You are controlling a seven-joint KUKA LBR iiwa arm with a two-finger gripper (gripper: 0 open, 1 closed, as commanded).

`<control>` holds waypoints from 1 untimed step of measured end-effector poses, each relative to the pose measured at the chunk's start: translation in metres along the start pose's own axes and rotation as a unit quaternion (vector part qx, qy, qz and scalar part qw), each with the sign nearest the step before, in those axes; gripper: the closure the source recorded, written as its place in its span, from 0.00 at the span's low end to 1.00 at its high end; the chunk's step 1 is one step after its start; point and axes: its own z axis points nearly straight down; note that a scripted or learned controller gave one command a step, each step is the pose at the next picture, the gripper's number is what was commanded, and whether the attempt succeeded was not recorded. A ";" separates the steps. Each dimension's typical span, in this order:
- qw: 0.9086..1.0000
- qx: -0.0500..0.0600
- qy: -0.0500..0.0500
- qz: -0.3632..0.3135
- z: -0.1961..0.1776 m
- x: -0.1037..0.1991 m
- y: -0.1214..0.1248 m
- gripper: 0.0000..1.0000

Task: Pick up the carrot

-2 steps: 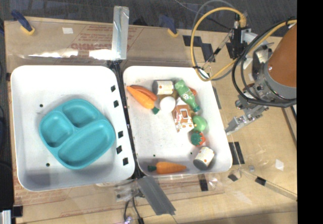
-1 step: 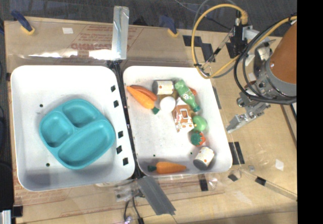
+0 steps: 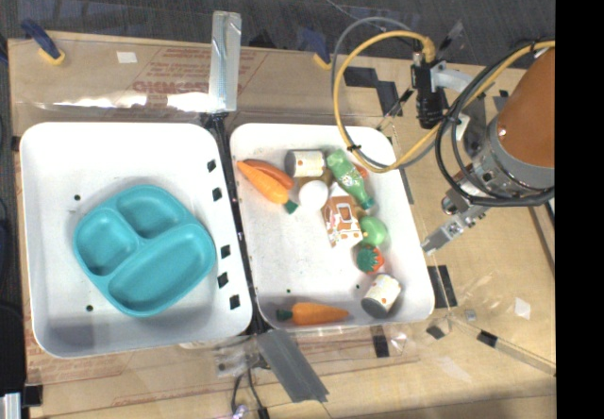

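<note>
arm parked beside the right bin, carrots lying inside

the grey arm (image 3: 514,148) sits at the right side of the view, outside the bins, its orange band cut off by the frame's edge. black and yellow cables loop from it over the top right corner of the right bin (image 3: 269,285). the wrist points down and left toward the table (image 3: 491,313), ending near that bin's right wall. the gripper (image 3: 451,230) is small and partly blurred against the wood, so whether it is released or clenched cannot be told; nothing shows in it.

two carrots lie in the right bin. one carrot (image 3: 265,179) rests tilted in the upper left part, its green tip touching a white egg (image 3: 312,192). a second carrot (image 3: 317,314) lies flat along the lower wall. around them sit a green bottle (image 3: 348,176), a small printed carton (image 3: 342,220), two short cylinders and a green and red piece too small to name.

the left bin (image 3: 57,162) holds a teal divided plate (image 3: 142,247). both bins rest on brown board, with dark carpet beyond the top.
</note>
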 end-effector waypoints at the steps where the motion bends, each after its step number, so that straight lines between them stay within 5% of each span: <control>1: 1.000 0.000 -0.001 -0.002 -0.010 -0.001 -0.002 1.00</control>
